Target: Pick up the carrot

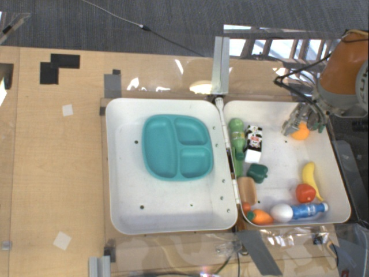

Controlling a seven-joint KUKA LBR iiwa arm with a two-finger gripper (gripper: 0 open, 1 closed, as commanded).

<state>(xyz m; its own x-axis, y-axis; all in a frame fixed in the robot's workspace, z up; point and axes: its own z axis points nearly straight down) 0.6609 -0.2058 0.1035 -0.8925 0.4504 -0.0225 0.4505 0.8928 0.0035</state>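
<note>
You've nothing lifted yet: the gripper (299, 124) sits over an orange thing (300, 133), finger state unclear, while the carrot (260, 216) lies well apart.

Pale wood table (57, 178) across most of the view, marked with black stepped patches (57, 67) near the far left and small pale squares (68, 110) here and there. Beyond the far edge, dark grey ribbed floor (173, 10), crossed by a thin cable (98, 9). Metal rail frame (271, 39) at the upper right. Bright glare (200, 88) on the table's far edge.
</note>
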